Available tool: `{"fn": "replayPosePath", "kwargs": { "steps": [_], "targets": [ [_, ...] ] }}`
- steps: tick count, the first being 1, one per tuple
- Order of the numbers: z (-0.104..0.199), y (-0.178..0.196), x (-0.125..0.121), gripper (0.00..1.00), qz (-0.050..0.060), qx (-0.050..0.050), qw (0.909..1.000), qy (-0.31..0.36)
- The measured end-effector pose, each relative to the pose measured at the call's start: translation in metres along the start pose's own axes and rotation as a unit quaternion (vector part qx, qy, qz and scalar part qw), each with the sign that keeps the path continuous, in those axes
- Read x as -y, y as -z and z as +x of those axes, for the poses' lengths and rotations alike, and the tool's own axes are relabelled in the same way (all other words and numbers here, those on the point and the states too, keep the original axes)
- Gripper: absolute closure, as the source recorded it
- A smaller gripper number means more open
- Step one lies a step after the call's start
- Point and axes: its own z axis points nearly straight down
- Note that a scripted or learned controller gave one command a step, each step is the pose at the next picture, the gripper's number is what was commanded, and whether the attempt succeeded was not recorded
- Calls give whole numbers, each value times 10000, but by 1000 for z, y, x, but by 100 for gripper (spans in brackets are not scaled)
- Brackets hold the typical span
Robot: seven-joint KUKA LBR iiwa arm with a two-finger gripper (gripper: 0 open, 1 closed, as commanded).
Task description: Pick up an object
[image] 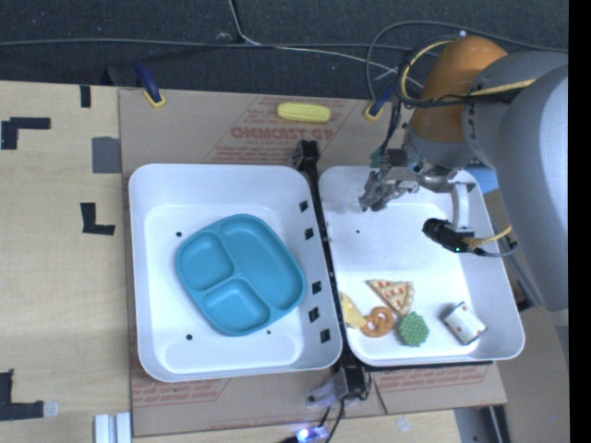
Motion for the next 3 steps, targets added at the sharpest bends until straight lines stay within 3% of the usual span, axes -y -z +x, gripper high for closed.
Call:
{"fn": "replayPosePath", "kwargs": {
  "steps": [2,3],
  "targets": [
    [-8,94,-4,100,-29,-2,10000,-9],
    [39,89,15,100,1,-11,10000,4]
  ]
}}
